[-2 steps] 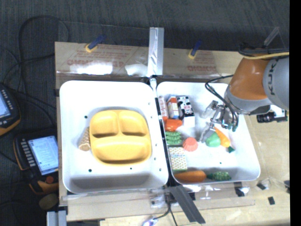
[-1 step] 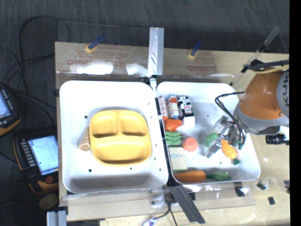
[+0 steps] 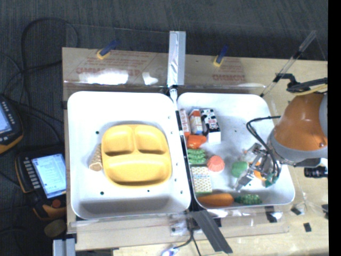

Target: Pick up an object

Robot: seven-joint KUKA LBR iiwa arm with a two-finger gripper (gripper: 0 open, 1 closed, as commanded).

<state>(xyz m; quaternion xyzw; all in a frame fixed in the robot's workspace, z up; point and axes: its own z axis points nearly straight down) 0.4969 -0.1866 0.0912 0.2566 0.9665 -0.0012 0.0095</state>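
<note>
My gripper (image 3: pixel 248 168) hangs low over the right bin (image 3: pixel 234 108), near its front right corner, below the orange wrist band (image 3: pixel 301 124). Its two metal fingers (image 3: pixel 243 182) stand apart, so it is open. A small round green piece (image 3: pixel 238 168) lies right at the fingertips; I cannot tell whether they touch it. Small orange and teal bits (image 3: pixel 265 175) show just behind the fingers. To the left are a pink-red ball (image 3: pixel 216 164), a carrot (image 3: pixel 216 199) and a green pickle (image 3: pixel 248 199) along the front wall.
Along the right bin's left side lie small cartons (image 3: pixel 202 121), a white block (image 3: pixel 214 138), an orange-red piece (image 3: pixel 195 141), a ribbed green piece (image 3: pixel 196 156) and a checked packet (image 3: pixel 201 181). The left bin (image 3: pixel 80 143) holds a yellow divided plate (image 3: pixel 136 153) and a tan cone (image 3: pixel 96 158).
</note>
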